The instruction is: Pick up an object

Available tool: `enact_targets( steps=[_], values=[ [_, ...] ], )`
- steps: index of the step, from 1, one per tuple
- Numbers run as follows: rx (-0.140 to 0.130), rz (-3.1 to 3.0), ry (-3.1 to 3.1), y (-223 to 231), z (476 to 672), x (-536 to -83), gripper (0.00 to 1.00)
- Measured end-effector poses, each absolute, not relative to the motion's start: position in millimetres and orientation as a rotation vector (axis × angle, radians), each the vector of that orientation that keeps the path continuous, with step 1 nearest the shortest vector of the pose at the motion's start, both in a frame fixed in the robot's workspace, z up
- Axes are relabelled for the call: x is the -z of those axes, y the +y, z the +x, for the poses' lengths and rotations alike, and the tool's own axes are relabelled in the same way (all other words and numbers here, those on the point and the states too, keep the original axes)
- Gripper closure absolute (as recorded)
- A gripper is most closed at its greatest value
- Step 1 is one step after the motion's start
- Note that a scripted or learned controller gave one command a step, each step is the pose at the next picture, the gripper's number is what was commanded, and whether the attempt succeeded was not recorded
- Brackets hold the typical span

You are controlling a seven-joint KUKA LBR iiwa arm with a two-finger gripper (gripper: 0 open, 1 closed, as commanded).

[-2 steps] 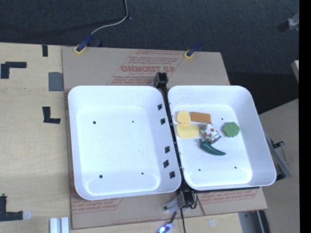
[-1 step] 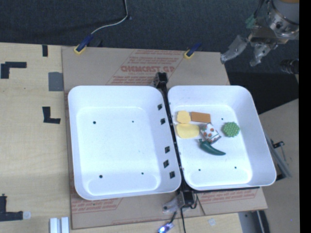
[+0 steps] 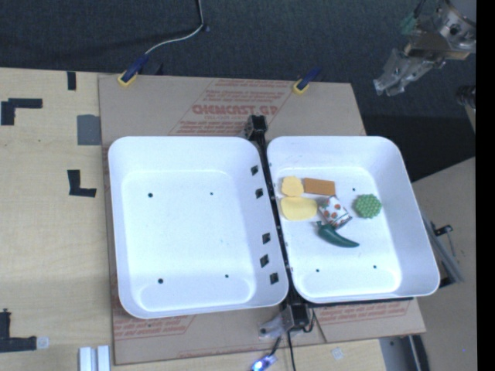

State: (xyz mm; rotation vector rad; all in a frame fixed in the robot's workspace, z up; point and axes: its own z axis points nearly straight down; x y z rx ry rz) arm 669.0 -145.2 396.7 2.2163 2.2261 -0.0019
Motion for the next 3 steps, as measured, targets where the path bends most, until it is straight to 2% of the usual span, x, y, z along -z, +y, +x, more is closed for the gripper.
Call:
enact_targets(
  steps=[1,2,3],
  values=[
    [-0.006,2.215,2.210,-190,667.9,-505,1.00],
    [0.000,2.221,2.216,-226,628.4,-538,1.00],
    [0.001,2.220,2.221,-224,630.4,-535,0.00]
  ],
)
